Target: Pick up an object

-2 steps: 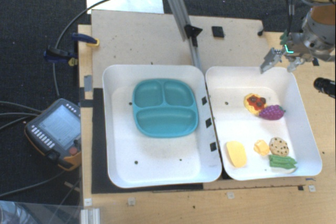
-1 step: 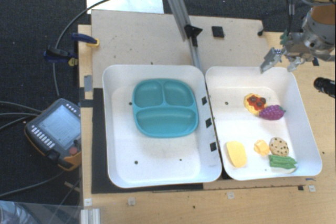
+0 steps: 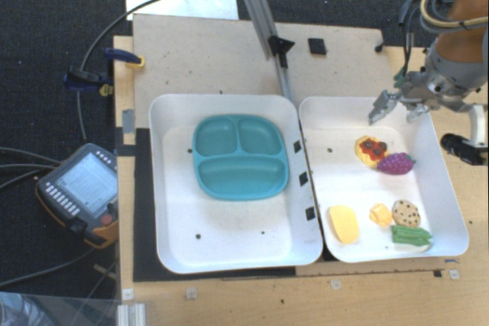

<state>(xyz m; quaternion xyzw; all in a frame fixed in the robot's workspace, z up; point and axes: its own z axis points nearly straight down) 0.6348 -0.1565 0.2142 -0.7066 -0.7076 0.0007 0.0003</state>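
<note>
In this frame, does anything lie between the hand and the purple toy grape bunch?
Yes. In the camera view, the round yellow-and-red toy pizza sits between the hand and the purple toy grape bunch, touching the grapes.

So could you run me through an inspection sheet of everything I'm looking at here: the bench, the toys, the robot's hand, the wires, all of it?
Surface: wooden bench bearing a left bin and a right bin, side by side.
Job's things: in the right bin, a pizza slice touching purple grapes; a yellow block; a small yellow piece; a cookie; a green pod.
Clutter: teal divided plate in the left bin; blue clamp at the bench's edge.
Hand: the hand hovers over the right bin's far corner, holding nothing.
Cables: black cables loop around the bench.
Surroundings: control pendant on the dark floor.
</note>
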